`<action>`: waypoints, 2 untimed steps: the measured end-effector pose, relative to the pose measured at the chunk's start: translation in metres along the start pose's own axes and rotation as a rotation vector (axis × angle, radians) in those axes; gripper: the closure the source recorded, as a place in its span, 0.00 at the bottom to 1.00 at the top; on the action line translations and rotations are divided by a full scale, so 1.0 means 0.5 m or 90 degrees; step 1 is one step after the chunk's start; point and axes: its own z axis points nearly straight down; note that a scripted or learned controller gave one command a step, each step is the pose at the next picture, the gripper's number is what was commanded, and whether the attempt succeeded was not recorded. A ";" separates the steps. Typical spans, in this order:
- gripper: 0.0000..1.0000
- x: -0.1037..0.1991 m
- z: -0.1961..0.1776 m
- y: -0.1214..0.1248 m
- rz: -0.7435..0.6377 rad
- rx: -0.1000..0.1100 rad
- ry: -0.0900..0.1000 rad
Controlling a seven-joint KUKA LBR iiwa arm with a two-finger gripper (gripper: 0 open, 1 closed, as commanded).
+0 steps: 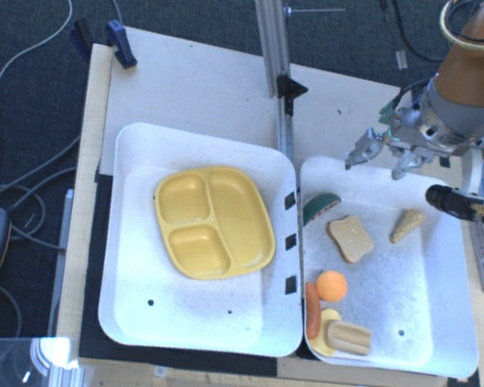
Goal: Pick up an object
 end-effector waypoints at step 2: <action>0.00 0.015 0.090 0.001 0.000 0.003 0.000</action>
